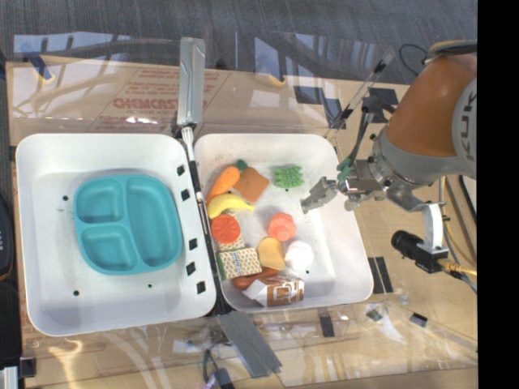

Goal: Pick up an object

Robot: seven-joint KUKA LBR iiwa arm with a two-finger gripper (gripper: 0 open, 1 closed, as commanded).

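The gripper (318,194) hangs over the right side of the right bin (349,254), nothing between its fingers; whether they are spread or pressed together I cannot tell from this slant. No object is picked yet, so the step in hand looks like choosing and reaching for one. A clean try would probably favour something standing a little apart, such as the green piece (287,176) near the bin's far edge or the pink ball (282,226) toward the middle, coming straight down so neighbours are not nudged. The rest of this bin is crowded: an orange carrot (224,180), a brown piece (251,185), a yellow banana (229,207), a round orange fruit (227,230), a white ball (299,257) and a small carton (280,292) at the near edge. The left bin (40,298) holds a teal divided tray (126,223), its compartments bare.
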